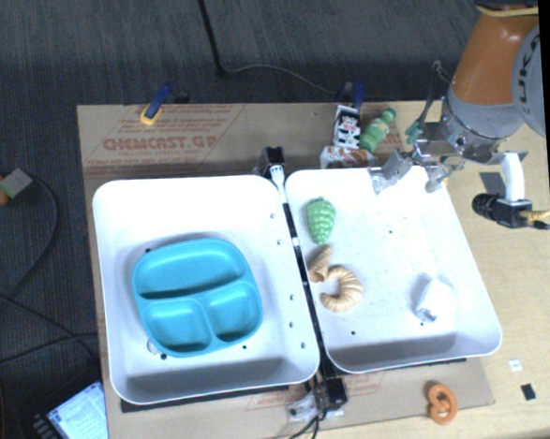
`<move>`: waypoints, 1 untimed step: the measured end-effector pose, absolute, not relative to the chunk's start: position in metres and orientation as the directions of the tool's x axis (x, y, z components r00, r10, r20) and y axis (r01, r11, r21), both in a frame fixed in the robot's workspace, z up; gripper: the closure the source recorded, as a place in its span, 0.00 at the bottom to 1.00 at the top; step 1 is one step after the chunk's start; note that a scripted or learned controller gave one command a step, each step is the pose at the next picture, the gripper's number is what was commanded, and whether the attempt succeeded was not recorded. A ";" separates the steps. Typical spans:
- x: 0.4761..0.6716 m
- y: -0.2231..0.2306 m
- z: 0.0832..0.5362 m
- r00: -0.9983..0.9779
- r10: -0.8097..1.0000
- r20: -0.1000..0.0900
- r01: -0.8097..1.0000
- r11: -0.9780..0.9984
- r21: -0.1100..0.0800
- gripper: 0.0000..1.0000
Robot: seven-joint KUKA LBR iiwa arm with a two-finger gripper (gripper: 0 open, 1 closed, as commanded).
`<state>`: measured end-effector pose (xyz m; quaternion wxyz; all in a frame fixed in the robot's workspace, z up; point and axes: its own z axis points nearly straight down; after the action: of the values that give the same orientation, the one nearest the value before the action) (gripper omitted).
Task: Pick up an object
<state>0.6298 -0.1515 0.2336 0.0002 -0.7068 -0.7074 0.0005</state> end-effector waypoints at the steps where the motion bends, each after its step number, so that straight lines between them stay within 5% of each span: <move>1: 0.552 -0.142 0.164 0.000 1.000 0.000 1.000 0.000 -0.003 0.00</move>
<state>0.5519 -0.1418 0.1644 0.0013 -0.7072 -0.7070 0.0011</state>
